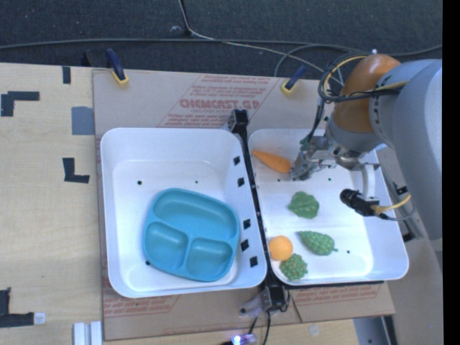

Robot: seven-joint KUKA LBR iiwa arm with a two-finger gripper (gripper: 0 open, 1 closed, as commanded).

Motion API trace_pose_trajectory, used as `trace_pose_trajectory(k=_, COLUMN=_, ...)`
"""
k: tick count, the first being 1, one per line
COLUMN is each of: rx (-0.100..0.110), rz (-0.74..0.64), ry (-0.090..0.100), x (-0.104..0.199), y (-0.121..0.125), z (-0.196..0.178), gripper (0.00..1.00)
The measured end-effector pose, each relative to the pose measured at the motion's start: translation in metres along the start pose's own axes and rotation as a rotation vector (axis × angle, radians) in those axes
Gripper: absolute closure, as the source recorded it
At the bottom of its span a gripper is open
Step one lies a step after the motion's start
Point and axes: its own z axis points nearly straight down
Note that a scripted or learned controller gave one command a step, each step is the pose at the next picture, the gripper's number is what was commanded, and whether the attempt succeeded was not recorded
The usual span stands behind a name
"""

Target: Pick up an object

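An orange carrot [271, 161] lies at the back left of the right bin [359, 261]. My gripper [300, 169] is down in that bin just right of the carrot's thick end, touching or nearly touching it. Nearer the front lie a green leafy vegetable [304, 205], a green bumpy piece [316, 242], a green broccoli-like piece [293, 267] and an orange ball [280, 248].
A blue divided plate [191, 233] rests in the left bin [122, 192]. A black divider [248, 192] runs between the bins. The arm's grey body [413, 135] overhangs the right bin's right side. Blue and yellow clamps [115, 69] hold the cardboard at the back.
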Motion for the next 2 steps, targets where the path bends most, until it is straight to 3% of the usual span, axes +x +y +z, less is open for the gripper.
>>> trace_pose_trajectory(k=2, rx=-0.001, rz=0.001, ry=0.003, x=0.001, y=0.007, z=-0.101, gripper=1.0)
